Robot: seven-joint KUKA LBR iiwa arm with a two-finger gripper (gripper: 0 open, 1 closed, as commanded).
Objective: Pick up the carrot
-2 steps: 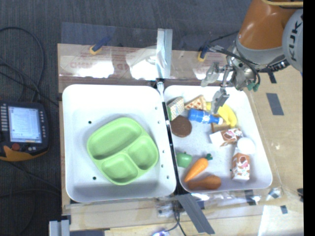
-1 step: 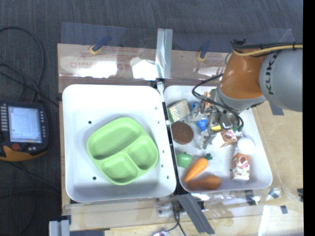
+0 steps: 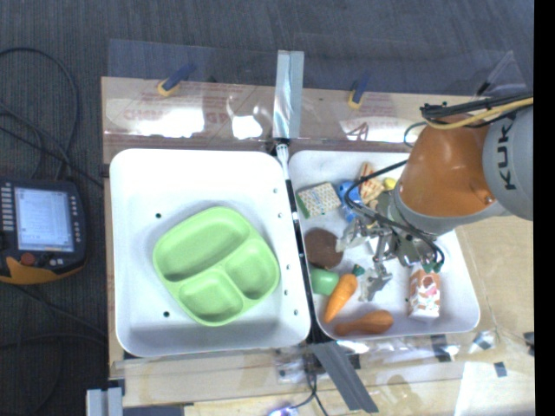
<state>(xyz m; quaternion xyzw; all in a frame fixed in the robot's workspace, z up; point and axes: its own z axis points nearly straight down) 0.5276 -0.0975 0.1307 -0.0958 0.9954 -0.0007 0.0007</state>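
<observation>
We are looking down at two white bins sitting side by side. Nearest to us, at about 5 o'clock in the right bin (image 3: 468,306), an orange sweet potato (image 3: 364,322) is lying by the front wall. Just above it the carrot (image 3: 340,294) is resting on a slant, with its green top (image 3: 323,280) pointing toward 10 o'clock. A small carton (image 3: 423,294) is standing at 3 o'clock from the carrot. The gripper (image 3: 378,277) is hanging just beside the carrot, on its 2 o'clock side, with nothing between its fingers. We cannot tell if its jaws are open or closed. A brown lump (image 3: 323,247) is sitting at 12 o'clock from the carrot. Farther back a checked block (image 3: 318,199) is lying near the rear wall. In the left bin (image 3: 139,232) a green plate (image 3: 217,265) with three parts is sitting in the middle.
</observation>
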